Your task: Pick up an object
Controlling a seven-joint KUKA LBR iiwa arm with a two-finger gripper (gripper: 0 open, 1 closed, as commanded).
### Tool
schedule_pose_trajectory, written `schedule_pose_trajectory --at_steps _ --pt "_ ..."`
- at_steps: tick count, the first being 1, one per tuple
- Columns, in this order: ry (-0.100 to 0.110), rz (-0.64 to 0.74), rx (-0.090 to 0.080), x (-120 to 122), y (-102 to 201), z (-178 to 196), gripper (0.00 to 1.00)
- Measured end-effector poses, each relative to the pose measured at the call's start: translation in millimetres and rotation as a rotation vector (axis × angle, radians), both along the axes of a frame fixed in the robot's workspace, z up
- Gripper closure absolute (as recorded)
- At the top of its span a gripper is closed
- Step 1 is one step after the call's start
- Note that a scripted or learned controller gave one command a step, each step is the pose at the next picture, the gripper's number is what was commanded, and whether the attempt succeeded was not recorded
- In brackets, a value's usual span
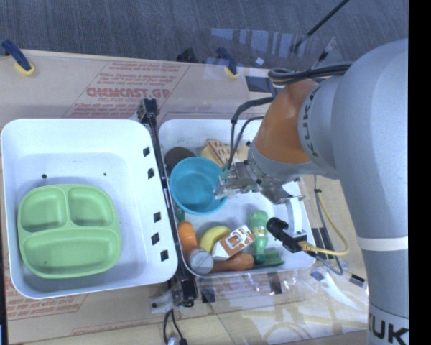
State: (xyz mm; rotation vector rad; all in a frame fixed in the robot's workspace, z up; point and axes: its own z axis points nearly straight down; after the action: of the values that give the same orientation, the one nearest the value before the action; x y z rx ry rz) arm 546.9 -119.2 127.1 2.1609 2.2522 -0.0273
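A blue bowl (195, 184) sits at the upper left of the right bin (302, 259), its left side reaching the divider between the bins. My gripper (228, 181) is at the bowl's right rim, touching or just above it, beneath the orange wrist band. Below the bowl lies a pile of toy food: an orange piece (187, 233), a yellow banana (214, 236), an orange-and-white box (237, 241), a green bottle (258, 225), a carrot (233, 262) and a grey round lid (201, 262). Behind the bowl are a dark round item (178, 157) and a tan waffle-like piece (217, 151).
The left bin (72, 142) holds a green divided plate (70, 228) at its lower left. My arm covers the right bin's right side. A black cable plug (281, 233) and a yellow wire (329, 250) hang beside the green bottle.
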Motion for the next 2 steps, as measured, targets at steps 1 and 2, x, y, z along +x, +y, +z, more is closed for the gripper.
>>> schedule_pose_trajectory --at_steps 1,2 --pt "0.005 0.008 0.005 -1 4 -2 0.0" --pt "-0.002 -0.331 0.026 15 6 -33 0.0"
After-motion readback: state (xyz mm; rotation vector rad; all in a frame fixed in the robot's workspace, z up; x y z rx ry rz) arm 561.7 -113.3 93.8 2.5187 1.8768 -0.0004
